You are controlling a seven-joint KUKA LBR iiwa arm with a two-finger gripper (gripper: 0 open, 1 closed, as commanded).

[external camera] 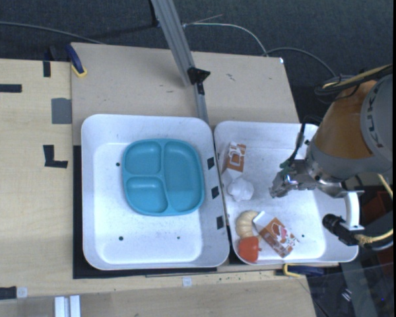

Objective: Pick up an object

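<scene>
My gripper point(280, 185) hangs over the middle of the right bin point(297, 137), reaching in from the right. Its fingertips point left, toward a small white crumpled object point(240, 189) that lies a short way off. A brown and white packet point(235, 157) lies near the bin's upper left. Toward the bin's front sit a tan bun-like item point(246, 222), a red round object point(249, 249) and a red-brown carton point(278, 236). Nothing shows between the fingers.
The left bin point(99, 197) holds a blue divided plate point(164, 176). A grey metal pole point(175, 32) slants down from the top to the bins' shared edge. The arm's grey and orange body point(350, 137) covers the right bin's right side.
</scene>
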